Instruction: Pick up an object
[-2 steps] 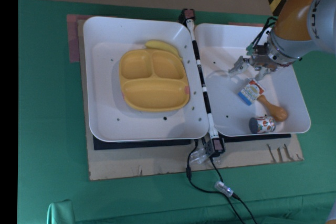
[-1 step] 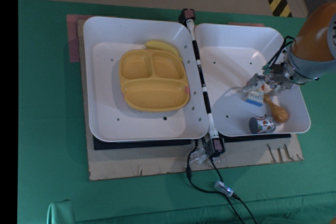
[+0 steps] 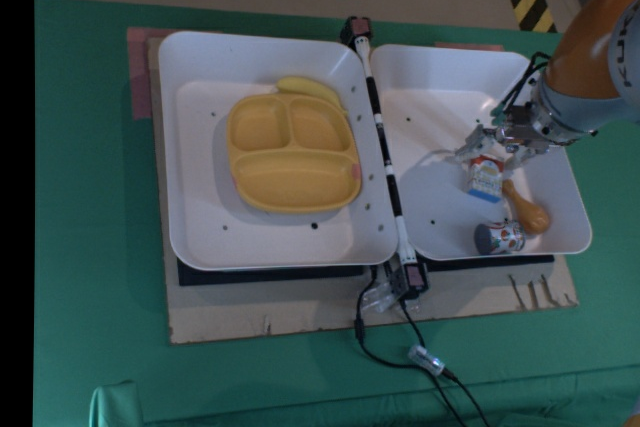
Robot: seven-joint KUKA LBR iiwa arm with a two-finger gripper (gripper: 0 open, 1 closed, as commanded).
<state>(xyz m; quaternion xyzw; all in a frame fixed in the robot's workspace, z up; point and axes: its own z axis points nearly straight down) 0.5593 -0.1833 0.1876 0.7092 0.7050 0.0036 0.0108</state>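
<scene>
Sitting nearest in the right bin, a small printed can beside a tan drumstick toy, little carton right under the gripper, can't tell about the jaws, yellow divided plate in the left bin

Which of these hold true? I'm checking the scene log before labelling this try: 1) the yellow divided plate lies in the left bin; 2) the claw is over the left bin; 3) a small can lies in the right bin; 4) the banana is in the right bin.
1) True: the yellow divided plate lies in the left bin.
2) False: the claw is over the right bin.
3) True: the small can lies near its front edge.
4) False: the banana is in the left bin, behind the plate.
</scene>
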